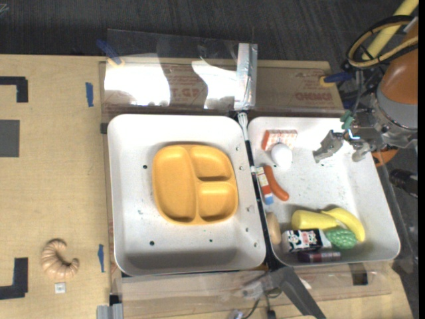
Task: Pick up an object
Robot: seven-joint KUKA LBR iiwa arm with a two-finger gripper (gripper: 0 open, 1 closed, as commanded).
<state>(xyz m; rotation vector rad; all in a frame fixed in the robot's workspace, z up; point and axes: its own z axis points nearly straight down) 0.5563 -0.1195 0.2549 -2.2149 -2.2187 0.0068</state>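
My gripper (343, 149) hangs over the upper right part of the right bin (372, 198), open, with nothing between its fingers (325, 147). To its left lie a white egg (282, 155) and a red and white packet (279, 139). An orange carrot-like piece (275, 185) and a thin marker (267, 193) lie by the bin's left wall. At the bin's front are a yellow banana (332, 219), a green knobbly item (339, 236) and a small black and white carton (305, 239).
The left bin (126, 178) holds a yellow divided plate (195, 182). A tan croissant-shaped toy (60, 258) lies on the bench at the lower left, outside the bins. Yellow and black cables (378, 42) loop at the upper right.
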